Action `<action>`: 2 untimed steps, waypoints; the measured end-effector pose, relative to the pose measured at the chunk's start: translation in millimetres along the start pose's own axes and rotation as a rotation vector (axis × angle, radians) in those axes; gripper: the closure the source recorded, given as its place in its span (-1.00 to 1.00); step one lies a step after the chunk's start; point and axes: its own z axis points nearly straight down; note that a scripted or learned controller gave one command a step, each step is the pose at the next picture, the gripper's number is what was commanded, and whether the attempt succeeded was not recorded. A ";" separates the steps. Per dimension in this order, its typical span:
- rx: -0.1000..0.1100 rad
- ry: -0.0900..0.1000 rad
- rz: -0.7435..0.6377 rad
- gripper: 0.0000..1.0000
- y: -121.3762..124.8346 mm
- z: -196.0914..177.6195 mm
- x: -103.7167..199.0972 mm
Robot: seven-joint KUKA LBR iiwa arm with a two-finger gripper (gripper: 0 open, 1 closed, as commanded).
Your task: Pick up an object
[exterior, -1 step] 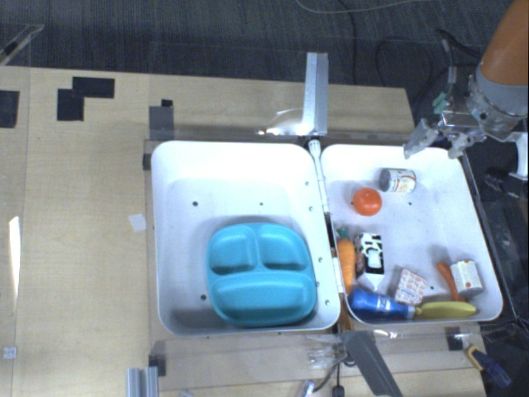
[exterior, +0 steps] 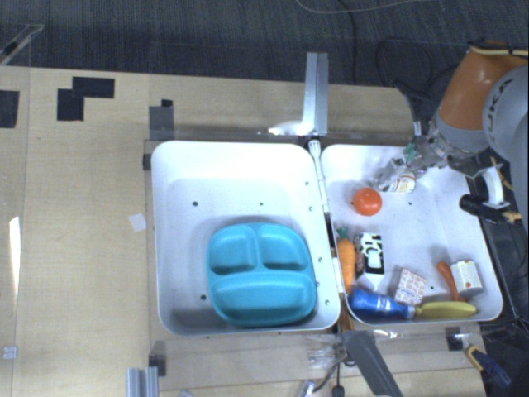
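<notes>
The right bin (exterior: 463, 222) holds several small objects. An orange-red ball (exterior: 367, 201) lies near its upper left. A carrot (exterior: 346, 260) rests along the left wall beside a black-and-white item (exterior: 372, 253). A blue bottle (exterior: 377, 305), a yellow banana (exterior: 447, 309), a patterned packet (exterior: 410, 286) and a small orange-and-white box (exterior: 464, 277) lie along the front. My gripper (exterior: 400, 172) hangs low over the bin's upper middle, up and to the right of the ball. A small pale item (exterior: 402, 185) sits right at its tip; whether it is gripped is unclear.
The left bin (exterior: 182, 222) carries a blue compartment tray (exterior: 260, 273) at its front middle. A metal divider post (exterior: 316, 98) stands behind the seam between the bins. The arm's orange band (exterior: 475, 89) is over the right bin's back corner.
</notes>
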 end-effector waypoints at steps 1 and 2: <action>-0.007 -0.004 -0.004 1.00 3.0 -13.2 0.5; -0.004 -0.001 -0.001 1.00 21.4 -120.7 67.8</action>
